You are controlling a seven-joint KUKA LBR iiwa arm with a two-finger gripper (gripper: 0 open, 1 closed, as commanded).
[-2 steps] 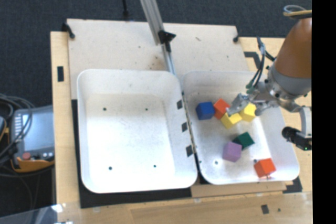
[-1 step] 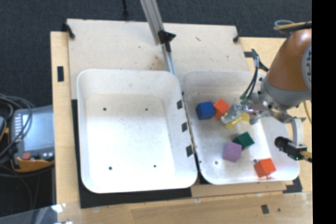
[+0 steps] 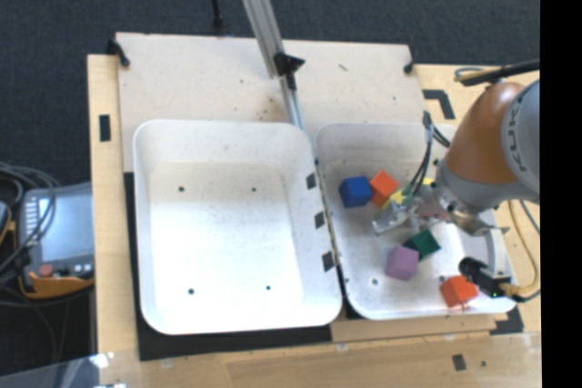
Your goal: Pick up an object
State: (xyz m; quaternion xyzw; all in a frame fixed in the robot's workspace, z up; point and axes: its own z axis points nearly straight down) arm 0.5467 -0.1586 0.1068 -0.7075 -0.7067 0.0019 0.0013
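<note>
You are looking at the gripper (image 3: 397, 215) sitting low in the right bin (image 3: 364, 291), among a blue cube (image 3: 356, 191), orange block (image 3: 384, 185), green block (image 3: 423, 243) and purple cube (image 3: 402, 263).

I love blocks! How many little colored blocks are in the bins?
5, all in the right bin: blue block, orange block, green block, purple block, red-orange block. The arm may hide more.

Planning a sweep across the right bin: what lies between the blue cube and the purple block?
In the camera view, the hand sits partly in the stretch between the blue cube and the purple block; the rest is bare bin floor.
</note>
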